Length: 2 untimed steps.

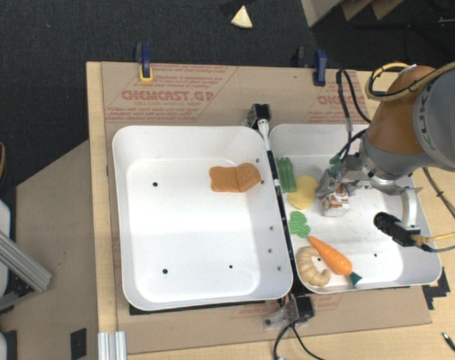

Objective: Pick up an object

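Bench: a brown board (212, 85) printed with red lettering lay under both bins, held by two blue clamps (144, 57) at its far edge.
Left bin: the shallow white plastic tray (175, 276) held one thing, a flat tan slab like a slice of toast (234, 178), lying near its far right corner.
Divider: the rims of the two bins met along a dark strip with a small black clip (259, 114) at the far end.
Right bin: the second shallow white tray (384, 272) carried all the other items, gathered in its left half.
Green items: a ribbed green pod-shaped piece (287, 174) lay along the left wall; a small green leafy piece (298, 223) sat nearer the camera.
Yellow item: a pale yellow rounded lump (304, 192) rested just right of the pod.
Carrot: an orange toy carrot with a green tip (332, 256) lay slantwise, touching a beige ring-shaped pastry (313, 270) at the near left corner.
Gripper: the metal two-finger gripper (336, 198) was down in the right bin just beside the yellow lump; whether the hand was apart or together could not be told.
Arm: the grey arm with its orange band (396, 122) reached in from the right, cables trailing.
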Tool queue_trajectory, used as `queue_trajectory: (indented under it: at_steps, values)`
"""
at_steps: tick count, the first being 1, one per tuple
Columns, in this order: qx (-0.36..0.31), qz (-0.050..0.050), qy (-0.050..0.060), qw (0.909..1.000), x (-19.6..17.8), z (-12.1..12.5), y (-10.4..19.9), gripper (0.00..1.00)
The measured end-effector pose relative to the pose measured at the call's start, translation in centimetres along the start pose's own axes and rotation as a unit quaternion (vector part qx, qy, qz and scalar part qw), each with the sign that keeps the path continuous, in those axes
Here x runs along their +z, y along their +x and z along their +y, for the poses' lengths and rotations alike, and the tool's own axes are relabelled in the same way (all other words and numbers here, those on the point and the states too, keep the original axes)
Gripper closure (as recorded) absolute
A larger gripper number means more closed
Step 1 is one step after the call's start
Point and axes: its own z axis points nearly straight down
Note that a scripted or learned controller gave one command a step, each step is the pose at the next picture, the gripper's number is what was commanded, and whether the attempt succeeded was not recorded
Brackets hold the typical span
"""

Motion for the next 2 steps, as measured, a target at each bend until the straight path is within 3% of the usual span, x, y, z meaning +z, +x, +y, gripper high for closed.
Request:
queue_trajectory:
  at_steps: [1, 2]
  values:
    - [-0.005, 0.001, -0.007, 1.0000, -9.7, 8.4, 7.0, 1.00]
    - [-0.003, 0.002, 0.004, 1.0000, -8.9, 6.0, 14.4, 1.00]
